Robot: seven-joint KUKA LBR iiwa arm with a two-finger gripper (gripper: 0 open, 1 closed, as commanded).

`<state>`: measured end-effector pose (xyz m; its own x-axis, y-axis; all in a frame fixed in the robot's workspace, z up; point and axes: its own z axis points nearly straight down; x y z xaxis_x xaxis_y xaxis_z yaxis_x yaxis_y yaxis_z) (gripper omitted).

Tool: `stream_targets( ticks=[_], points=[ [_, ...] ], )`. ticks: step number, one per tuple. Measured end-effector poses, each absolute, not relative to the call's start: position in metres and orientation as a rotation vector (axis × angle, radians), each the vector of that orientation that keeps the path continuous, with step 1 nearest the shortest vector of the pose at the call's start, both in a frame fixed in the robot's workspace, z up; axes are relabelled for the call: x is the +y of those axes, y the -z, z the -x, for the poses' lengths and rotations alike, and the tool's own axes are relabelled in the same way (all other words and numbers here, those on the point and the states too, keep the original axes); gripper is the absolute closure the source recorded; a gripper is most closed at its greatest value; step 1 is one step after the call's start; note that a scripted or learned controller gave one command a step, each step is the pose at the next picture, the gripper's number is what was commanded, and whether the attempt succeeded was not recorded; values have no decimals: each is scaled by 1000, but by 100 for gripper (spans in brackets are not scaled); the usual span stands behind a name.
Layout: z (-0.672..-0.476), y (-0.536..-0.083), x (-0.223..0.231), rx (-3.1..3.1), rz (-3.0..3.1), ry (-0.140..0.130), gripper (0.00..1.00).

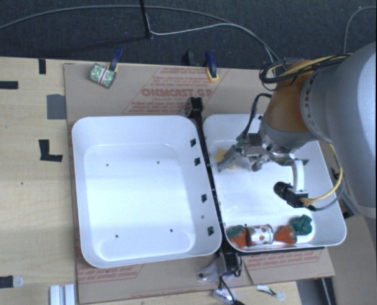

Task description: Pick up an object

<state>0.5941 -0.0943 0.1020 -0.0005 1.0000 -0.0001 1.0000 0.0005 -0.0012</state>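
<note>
Gripper (pixel 238 159) hangs low in the right bin (pixel 328 234), its grip unreadable, touching a yellow object (pixel 221 152); next, seat and lift.

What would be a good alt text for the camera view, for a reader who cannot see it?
Seen from above, a grey robot arm lowers its gripper into the right white bin, near a small yellow object at the bin's left wall. Several small toys lie along that bin's near edge, beside the left white bin.
</note>
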Motion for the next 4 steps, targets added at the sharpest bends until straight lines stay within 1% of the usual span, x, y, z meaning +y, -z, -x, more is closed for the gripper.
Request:
stream_targets(
  ticks=[1, 2, 3, 4],
  points=[
    [-629, -122, -110, -2223, 2222, 1, 0],
    [-627, -84, -102, -2222, 2221, -1, 0],
    [-603, -121, -144, -2220, 2227, 0, 0],
    [-594, -200, -153, -2225, 2225, 5, 0]
  ],
)
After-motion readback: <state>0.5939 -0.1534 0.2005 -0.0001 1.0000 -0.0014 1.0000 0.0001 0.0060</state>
